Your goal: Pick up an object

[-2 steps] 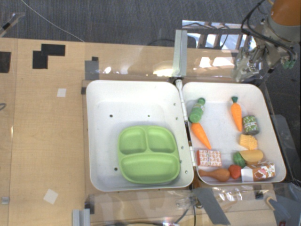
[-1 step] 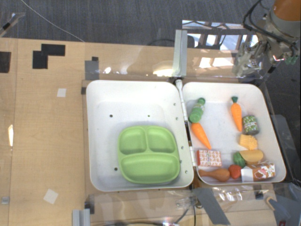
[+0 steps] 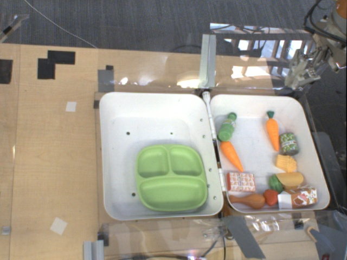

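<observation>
Light wood bench w/ black patches upper left, dark carpet along top. Left bin: green 3-compartment plate, lower center. Right bin: 2 carrots, green bottle, red-white box, corn, green can, more toy food along bottom edge. Labels too small to read. Gripper upper right, above right bin's far corner, holding nothing; can't tell finger gap.
</observation>
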Robot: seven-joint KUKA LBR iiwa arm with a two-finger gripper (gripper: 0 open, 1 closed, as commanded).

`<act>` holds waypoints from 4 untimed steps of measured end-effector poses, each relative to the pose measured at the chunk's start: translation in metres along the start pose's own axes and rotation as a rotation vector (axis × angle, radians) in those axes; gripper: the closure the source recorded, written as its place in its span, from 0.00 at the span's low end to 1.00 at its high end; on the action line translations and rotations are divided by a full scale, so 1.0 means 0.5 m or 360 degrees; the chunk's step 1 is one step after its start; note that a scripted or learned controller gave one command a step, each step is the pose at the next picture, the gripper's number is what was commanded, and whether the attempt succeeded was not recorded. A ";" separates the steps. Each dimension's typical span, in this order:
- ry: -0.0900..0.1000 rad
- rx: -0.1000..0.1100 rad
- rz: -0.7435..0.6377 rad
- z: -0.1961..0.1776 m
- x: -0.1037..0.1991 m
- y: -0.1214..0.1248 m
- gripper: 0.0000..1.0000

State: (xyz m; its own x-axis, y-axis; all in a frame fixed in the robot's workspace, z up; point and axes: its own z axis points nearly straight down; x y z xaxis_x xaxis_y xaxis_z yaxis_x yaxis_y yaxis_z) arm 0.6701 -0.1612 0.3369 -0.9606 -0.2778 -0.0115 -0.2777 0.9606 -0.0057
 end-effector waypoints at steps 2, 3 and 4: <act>-0.0017 0.0005 -0.0334 0.045 0.010 -0.053 1.00; -0.0035 0.0014 -0.0332 0.015 0.006 -0.054 1.00; -0.0053 0.0023 -0.0330 -0.014 0.002 -0.054 1.00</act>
State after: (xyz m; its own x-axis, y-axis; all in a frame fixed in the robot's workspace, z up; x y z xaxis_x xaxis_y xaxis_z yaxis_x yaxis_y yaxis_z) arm 0.6768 -0.1872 0.3443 -0.8818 -0.4698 -0.0419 -0.4691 0.8828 -0.0257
